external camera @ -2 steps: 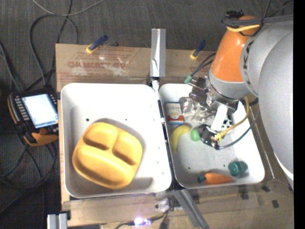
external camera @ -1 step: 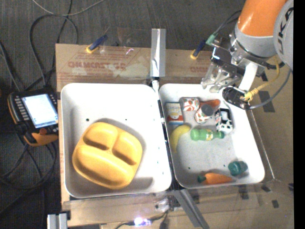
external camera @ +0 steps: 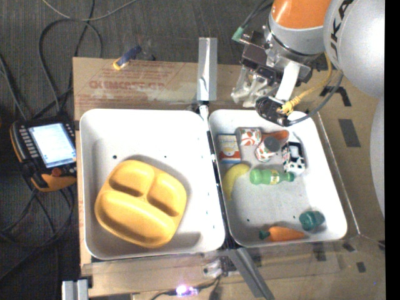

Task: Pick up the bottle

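Above the far rim of the right bin (external camera: 325, 136) our gripper (external camera: 250, 92) hangs, and we cannot tell its state. We see the bottle (external camera: 270, 177) lying on its side mid-bin, beside a banana (external camera: 232, 179), probably just dropped there loose.

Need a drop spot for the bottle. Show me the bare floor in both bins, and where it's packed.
Right bin: bare floor between the green bottle and the carrot, and along the right wall above the teal object. Its top left is packed: cartons, banana, cow toy. Left bin: bare strip above the yellow tray.
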### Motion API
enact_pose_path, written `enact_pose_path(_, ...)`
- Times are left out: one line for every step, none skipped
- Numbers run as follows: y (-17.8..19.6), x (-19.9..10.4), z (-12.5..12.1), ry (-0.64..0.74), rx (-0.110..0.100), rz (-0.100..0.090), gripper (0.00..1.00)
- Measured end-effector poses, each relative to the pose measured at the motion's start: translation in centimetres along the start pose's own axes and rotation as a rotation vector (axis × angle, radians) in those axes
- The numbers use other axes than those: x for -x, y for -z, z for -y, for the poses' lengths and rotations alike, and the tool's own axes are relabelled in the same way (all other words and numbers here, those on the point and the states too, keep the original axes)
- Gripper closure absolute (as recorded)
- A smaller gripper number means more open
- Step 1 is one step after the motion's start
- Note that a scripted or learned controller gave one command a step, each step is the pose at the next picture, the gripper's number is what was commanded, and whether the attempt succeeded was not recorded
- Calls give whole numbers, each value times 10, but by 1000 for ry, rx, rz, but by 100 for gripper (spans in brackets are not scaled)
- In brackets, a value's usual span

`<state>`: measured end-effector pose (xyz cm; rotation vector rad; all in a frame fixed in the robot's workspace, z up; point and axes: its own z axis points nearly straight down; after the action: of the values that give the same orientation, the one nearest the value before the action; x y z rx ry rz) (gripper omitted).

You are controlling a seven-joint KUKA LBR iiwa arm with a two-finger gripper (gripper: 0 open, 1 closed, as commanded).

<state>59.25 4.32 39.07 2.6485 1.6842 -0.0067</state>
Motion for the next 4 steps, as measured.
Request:
enact_pose_path(32, 0, 9, 168, 2, -1, 100)
enact_pose_path(-70, -62, 41, 200, -3, -2, 100)
enact_pose_path(-117, -133, 118, 338, -4, -2, 100)
enact_pose_path(-117, -133, 118, 337, -4, -3, 0)
